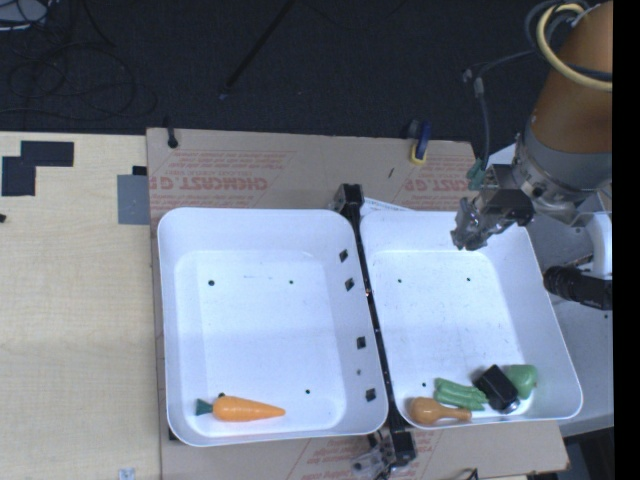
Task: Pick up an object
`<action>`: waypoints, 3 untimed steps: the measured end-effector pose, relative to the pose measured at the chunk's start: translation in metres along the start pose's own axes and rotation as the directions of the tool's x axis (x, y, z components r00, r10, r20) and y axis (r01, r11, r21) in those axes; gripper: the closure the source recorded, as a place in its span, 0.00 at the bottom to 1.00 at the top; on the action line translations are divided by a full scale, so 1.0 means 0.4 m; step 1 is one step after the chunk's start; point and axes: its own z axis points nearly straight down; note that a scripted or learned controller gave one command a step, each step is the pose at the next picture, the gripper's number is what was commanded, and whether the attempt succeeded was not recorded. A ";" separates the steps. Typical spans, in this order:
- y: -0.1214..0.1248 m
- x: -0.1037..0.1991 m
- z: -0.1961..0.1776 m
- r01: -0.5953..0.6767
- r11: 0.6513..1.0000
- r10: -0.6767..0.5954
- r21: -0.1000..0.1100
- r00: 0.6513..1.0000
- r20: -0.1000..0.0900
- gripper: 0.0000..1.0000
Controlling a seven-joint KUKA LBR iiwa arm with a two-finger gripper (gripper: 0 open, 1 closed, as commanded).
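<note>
While fingers (468,236) hang over right bin's (560,353) back edge, grip state unclear, carrot (245,408) far off.

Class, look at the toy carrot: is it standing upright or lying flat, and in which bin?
Lying flat: the carrot rests lengthwise on the left bin floor near its front edge, leafy end pointing left.

Your site: robotics lab, test bench setup. Evidence: industrial arm (575,88) with orange band at 2 o'clock, loose cables looped around it. Two shallow white bins (170,298) clamped side by side at centre on printed cardboard sheet (290,173). Pale wooden benchtop (70,308) at 9 o'clock carries dark taped patches (35,163). Black floor at 12 o'clock strewn with wires (60,38). You stock toy food: plastic carrot (245,408) at 7 o'clock.
</note>
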 end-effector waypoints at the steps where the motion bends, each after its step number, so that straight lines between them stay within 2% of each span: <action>1: 0.080 0.080 -0.045 0.005 1.000 -0.005 -0.008 1.000 0.001 1.00; 2: 0.161 0.096 0.045 0.006 1.000 -0.006 -0.004 1.000 0.002 1.00; 3: 0.239 0.111 -0.001 0.006 1.000 -0.006 -0.008 1.000 0.002 1.00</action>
